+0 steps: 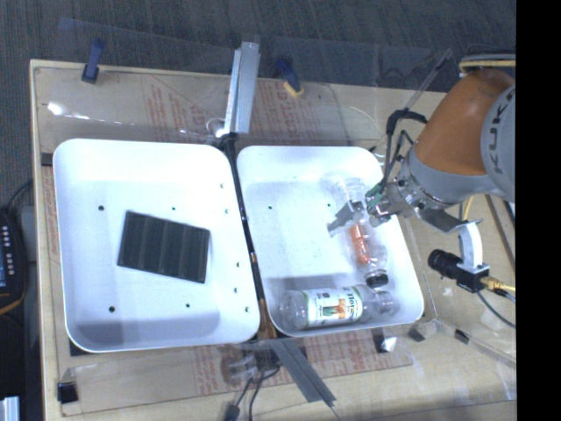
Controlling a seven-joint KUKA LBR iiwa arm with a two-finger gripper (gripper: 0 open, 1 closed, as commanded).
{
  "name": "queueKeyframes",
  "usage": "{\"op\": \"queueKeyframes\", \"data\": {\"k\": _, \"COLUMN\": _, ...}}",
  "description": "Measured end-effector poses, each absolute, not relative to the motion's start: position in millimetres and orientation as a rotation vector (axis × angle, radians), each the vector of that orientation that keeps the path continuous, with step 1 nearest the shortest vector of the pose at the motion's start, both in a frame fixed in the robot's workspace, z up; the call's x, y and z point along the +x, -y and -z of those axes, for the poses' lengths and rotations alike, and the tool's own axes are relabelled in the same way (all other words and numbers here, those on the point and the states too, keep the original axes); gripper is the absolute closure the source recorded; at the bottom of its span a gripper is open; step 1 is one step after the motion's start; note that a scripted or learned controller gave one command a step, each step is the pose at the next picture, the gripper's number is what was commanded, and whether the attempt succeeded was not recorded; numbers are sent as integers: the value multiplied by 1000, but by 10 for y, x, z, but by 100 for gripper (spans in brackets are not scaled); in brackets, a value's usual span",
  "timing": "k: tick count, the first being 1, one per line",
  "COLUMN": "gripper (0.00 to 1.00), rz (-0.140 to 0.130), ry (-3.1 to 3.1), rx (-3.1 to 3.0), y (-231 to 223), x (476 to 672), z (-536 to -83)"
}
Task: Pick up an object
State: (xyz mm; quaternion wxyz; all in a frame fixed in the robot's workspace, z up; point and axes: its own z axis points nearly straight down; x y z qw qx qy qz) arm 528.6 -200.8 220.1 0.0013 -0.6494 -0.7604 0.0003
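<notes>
Over the right bin (pixel 263 235) the hand (pixel 348 218) is seen lowered, reaching in from the arm (pixel 456 139) at that bin's right side. Whether the hand is clenched or released cannot be told. Just beside the hand, toward the right bin's right wall, a small clear bottle with orange contents (pixel 365 246) is laid. Along the right bin's near wall a larger clear bottle with a label (pixel 333 307) is laid on its side. Left of the right bin, a dark ribbed flat pad (pixel 165 246) is seen in the left bin (pixel 88 174).
</notes>
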Motion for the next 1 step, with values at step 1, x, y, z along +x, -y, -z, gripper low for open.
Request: {"op": "queueKeyframes", "data": {"k": 1, "gripper": 0, "rz": -4, "ry": 2397, "rx": -2025, "y": 2091, "x": 5465, "z": -1920}}
